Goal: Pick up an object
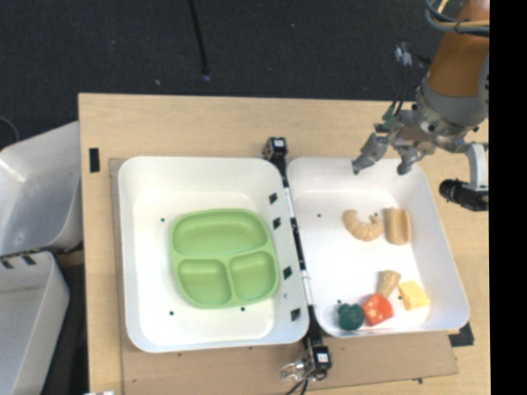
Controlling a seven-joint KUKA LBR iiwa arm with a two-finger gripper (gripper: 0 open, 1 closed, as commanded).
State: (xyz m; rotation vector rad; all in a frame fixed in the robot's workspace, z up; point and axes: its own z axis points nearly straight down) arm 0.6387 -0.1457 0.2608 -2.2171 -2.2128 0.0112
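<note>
The gripper [384,164] hung over the far edge of the right bin [329,188], its two fingers spread wide with nothing between them. Within that bin lay a curled tan croissant [362,225] touching a bread roll [398,225]; nearer the front were a green broccoli piece [350,316], a red tomato [378,309], a small orange wedge [389,283] and a yellow cheese block [413,295]. The left bin [140,220] held a green divided plate [224,257].

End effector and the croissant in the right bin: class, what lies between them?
Just bare white bin floor. In the camera view the open end effector hangs above the bin's far edge, and nothing sits between it and the croissant.
</note>
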